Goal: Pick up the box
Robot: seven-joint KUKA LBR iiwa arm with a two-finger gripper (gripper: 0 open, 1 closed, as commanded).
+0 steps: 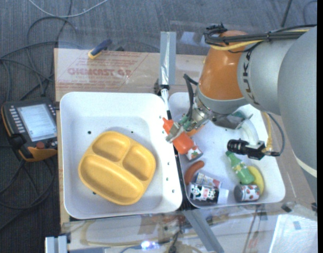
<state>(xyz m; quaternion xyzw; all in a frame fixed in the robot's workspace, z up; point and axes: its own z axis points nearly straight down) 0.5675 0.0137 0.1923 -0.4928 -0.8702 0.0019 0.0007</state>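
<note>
A: Nearest, the box (205, 190), black and white, is seen lying at the right bin's (273, 193) front edge, beside a sausage (193, 171); it is not yet approached.

B: Farther back, the gripper (178, 129) is placed over an orange carton (186, 144); whether it is clenched cannot be told; a shift toward the box is judged necessary.

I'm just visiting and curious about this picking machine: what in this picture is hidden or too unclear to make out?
- Gripper, camera view: small and cluttered against the orange carton; whether it grips anything cannot be told.
- Right bin: its upper part is covered by the arm.
- Black-and-white box: print too small to read.
- Banana: partly behind the green bottle.
</note>
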